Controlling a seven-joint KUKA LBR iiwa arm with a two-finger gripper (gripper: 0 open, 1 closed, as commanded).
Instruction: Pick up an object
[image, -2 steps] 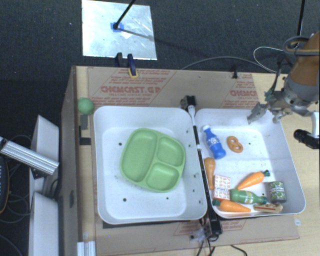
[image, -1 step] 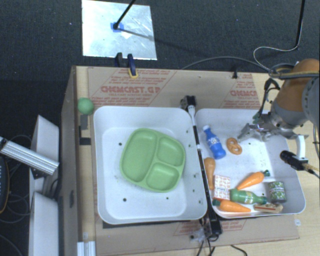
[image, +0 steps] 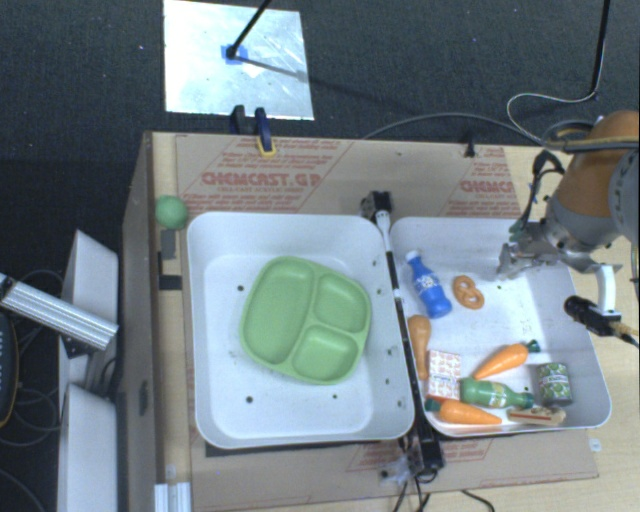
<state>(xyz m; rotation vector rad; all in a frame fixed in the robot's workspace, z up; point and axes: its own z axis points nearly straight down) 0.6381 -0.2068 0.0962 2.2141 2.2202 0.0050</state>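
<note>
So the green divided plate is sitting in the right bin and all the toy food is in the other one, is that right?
Not quite. The camera view shows the green divided plate in the left bin; the toy food, such as the blue bottle and pretzel, is in the right bin.

The grey arm with the orange band (image: 596, 175) is cut off by the right edge, so its upper part is not seen. The hand (image: 510, 262) is small and blurred; whether its fingers are apart or closed cannot be told. Below the hand, the small dark can with a green label (image: 552, 382) has print too small to read. To its left, the flat white packet with red squares (image: 444, 366) is partly covered by the green bottle (image: 492, 393) and the orange carrot (image: 464, 411).
</note>
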